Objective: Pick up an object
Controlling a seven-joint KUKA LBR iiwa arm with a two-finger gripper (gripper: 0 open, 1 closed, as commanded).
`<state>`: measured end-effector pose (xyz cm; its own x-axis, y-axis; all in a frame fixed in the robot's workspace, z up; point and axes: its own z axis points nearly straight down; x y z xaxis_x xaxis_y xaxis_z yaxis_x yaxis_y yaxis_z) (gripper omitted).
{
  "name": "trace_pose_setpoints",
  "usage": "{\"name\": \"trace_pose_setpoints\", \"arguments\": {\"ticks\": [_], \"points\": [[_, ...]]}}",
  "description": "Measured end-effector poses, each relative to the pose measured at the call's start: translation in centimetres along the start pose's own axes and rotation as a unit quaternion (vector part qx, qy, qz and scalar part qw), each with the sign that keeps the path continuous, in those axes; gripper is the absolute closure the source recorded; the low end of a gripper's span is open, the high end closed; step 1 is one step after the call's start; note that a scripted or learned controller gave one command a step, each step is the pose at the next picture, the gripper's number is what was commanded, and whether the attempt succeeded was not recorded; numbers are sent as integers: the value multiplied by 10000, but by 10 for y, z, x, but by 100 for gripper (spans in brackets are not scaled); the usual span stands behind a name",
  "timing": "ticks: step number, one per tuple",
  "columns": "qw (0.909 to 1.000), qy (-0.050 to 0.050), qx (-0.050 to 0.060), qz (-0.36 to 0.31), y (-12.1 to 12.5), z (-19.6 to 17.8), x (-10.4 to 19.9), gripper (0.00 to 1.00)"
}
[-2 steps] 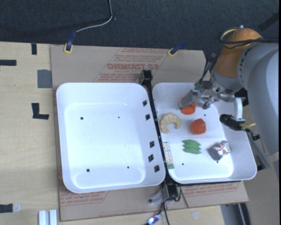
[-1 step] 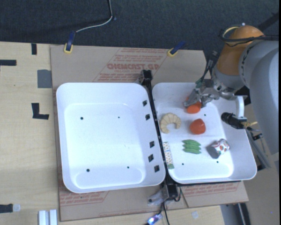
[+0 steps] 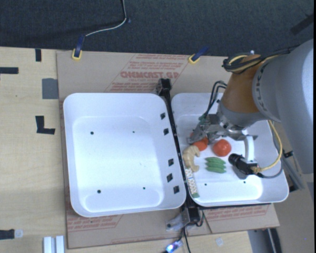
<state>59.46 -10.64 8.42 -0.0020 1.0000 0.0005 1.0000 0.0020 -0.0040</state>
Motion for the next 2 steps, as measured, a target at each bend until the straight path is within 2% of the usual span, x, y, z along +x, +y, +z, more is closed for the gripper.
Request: {"name": "trace_pose_setpoints", "arguments": {"ticks": [1,2], "points": [[10000,2,-50,-23,8,-106,58,100],[10000,3,13,-7,-46,-99,105,100]]}}
